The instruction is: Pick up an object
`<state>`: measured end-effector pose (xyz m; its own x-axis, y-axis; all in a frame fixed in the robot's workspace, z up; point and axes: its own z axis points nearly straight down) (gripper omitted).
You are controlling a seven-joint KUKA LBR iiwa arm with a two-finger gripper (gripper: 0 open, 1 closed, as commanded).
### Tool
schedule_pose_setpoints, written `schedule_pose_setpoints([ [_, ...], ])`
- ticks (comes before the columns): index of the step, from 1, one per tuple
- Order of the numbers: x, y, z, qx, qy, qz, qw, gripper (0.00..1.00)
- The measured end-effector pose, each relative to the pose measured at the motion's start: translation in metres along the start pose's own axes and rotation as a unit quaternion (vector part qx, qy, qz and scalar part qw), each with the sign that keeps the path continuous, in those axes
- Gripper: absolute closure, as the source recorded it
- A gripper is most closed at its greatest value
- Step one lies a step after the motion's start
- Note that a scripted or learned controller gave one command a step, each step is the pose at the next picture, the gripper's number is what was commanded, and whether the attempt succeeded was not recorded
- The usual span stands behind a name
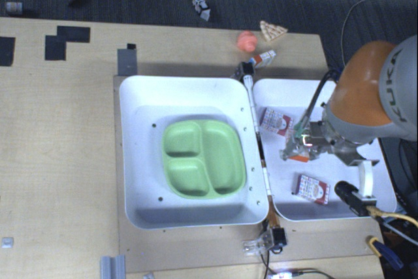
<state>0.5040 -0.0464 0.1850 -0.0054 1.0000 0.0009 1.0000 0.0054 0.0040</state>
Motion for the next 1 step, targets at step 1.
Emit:
schedule_pose_setpoints([
  [1, 0.0697, -0.0129, -0.0124, 0.001, 0.000, 0.000, 1.0000, 1.00],
])
